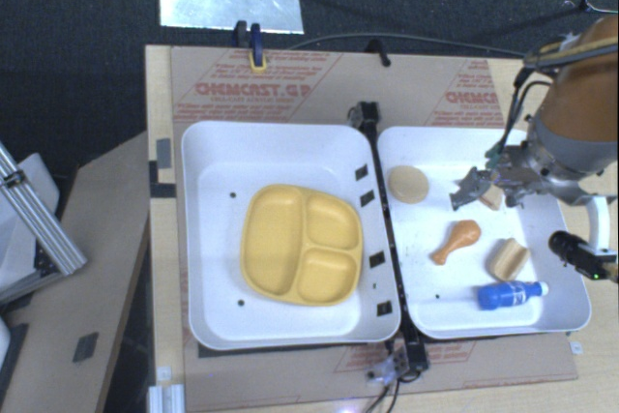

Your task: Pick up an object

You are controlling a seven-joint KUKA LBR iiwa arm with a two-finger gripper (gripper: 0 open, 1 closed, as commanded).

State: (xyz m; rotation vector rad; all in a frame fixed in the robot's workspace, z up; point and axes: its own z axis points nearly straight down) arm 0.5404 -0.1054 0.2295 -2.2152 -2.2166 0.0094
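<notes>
**Gripper low over right bin, four objects below**

Camera view: The drumstick [456, 241] is laid on a diagonal, its thick end up-right and its narrow end down-left, near the middle of the right bin [426, 319]. Also held in that bin are a round tan disc [407, 184], a bread piece [507, 258] and a blue bottle [510, 294] lying along the near wall. A yellow divided tray [301, 245] is held in the left bin [208, 208]. The gripper [474, 191] is seen near the far right wall; its finger state cannot be told. Bare floor is left between disc and drumstick.
</notes>
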